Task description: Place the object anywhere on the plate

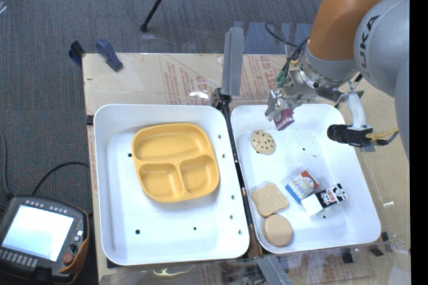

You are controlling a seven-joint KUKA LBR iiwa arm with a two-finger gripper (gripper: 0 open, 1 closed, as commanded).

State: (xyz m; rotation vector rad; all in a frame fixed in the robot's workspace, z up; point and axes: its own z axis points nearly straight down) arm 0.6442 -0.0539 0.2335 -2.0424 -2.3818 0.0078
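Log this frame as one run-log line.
pincer: shut on small maroon object, raised over right bin | yellow plate: left bin, nothing on it | cookie, toast, cartons: right bin | place: pending

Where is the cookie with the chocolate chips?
The round chocolate-chip cookie lies in the right white bin, near its upper left corner, just below the claw and above the tan bread slice.

Grey arm (pixel 391 43), orange band, black lettering, yellow cables.

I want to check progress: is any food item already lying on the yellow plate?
No, the yellow plate in the left bin carries nothing, while the cookie lies in the right bin.
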